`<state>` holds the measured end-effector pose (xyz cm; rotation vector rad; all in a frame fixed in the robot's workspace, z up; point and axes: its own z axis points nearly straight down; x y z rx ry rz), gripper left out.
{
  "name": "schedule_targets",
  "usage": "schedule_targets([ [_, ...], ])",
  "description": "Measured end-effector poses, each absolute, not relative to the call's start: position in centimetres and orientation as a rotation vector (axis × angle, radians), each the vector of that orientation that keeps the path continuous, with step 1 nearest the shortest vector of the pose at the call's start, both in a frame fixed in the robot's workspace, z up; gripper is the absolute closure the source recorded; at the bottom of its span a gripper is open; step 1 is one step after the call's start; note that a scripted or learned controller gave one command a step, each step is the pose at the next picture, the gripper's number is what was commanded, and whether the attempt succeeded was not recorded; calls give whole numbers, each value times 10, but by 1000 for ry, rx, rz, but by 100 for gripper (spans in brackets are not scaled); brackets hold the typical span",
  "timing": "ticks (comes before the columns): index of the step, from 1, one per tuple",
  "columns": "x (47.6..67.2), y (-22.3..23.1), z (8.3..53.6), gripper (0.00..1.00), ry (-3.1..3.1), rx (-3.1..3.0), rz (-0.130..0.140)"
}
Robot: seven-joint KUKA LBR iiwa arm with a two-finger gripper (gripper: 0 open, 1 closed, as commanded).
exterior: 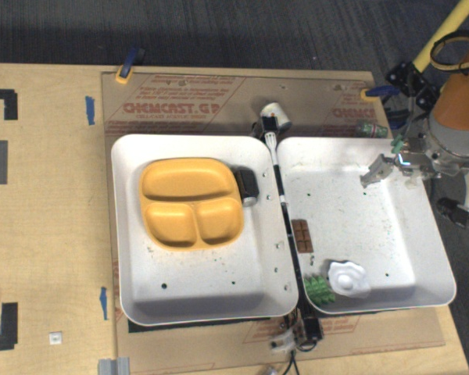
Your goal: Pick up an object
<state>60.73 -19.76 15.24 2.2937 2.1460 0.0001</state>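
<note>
A yellow divided tray (192, 201) lies in the left bin (195, 295), with a small black object (246, 184) touching its right edge. In the right bin (406, 233), a brown rectangular piece (301, 236) rests against the left wall. A green object (319, 289) and a white object (348, 278) sit together at the front left corner. My gripper (375, 173) hovers over the right bin's far right part, well away from all of these. Nothing shows in it.
The arm's orange band (460, 104) and a yellow cable (445, 30) stand at the right edge. A white and black fitting (273, 118) sits behind the seam between the bins. Blue clamps (128, 66) hold the brown board (180, 104).
</note>
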Motion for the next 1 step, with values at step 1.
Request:
schedule_targets([
  [1, 523, -157, 113, 0, 2041, 2391, -1],
])
